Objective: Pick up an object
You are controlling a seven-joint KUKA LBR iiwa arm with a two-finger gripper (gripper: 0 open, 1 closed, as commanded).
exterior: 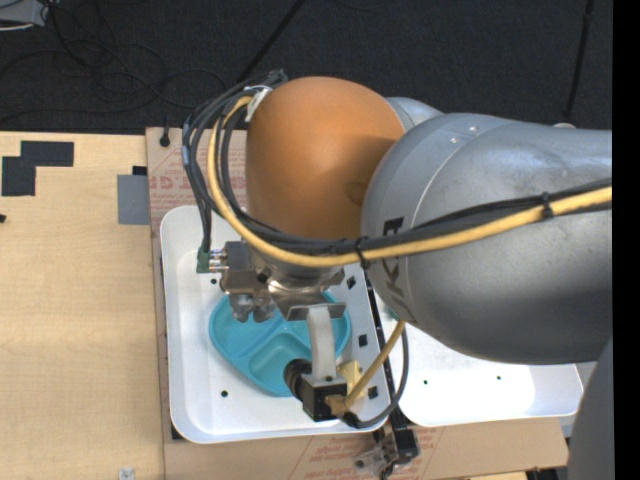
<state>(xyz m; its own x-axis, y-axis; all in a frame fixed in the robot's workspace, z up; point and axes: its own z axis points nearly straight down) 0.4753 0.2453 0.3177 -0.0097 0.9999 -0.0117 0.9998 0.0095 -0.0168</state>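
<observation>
Holding teal dish (255, 353): bin (180, 368); print (166, 180) unreadable.

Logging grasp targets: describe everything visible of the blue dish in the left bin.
The blue dish is turquoise, glossy like moulded plastic, shallow, with a raised rim and a curved inner ridge. It lies flat on the floor of the left bin, toward the near edge, narrowing to a rounded tip. The gripper sits over its far edge, hiding that part; contact cannot be told.
</observation>
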